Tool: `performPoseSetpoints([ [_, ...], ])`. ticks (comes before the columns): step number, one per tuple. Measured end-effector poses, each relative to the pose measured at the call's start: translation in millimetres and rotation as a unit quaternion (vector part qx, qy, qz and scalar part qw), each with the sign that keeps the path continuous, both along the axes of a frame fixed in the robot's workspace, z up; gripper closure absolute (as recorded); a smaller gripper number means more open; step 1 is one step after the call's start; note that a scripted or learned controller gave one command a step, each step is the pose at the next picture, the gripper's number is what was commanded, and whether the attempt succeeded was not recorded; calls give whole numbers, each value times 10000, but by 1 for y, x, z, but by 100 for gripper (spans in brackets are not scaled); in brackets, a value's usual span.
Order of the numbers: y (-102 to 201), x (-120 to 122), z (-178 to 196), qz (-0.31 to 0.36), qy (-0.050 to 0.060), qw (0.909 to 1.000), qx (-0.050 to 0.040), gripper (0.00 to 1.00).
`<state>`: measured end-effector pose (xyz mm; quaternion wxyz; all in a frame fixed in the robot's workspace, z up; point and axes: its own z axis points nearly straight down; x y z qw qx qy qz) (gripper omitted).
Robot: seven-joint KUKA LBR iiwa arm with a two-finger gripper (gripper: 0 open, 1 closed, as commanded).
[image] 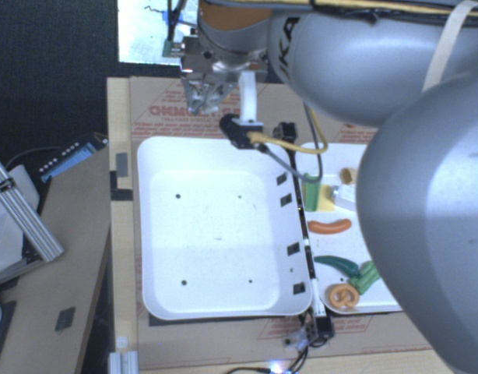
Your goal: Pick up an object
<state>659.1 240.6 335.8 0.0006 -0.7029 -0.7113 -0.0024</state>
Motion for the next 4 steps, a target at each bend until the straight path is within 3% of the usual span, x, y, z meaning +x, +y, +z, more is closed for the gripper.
performPoseSetpoints([
  [1,-62,3,5,-77,4,10000,-27,100],
  [2,-3,9,25,-18,-10,10000,-2,100],
  [3,-81,-3,10,-85,13,10000,-32,100],
  [4,-14,10,17,-16,-9,10000,-8,100],
])
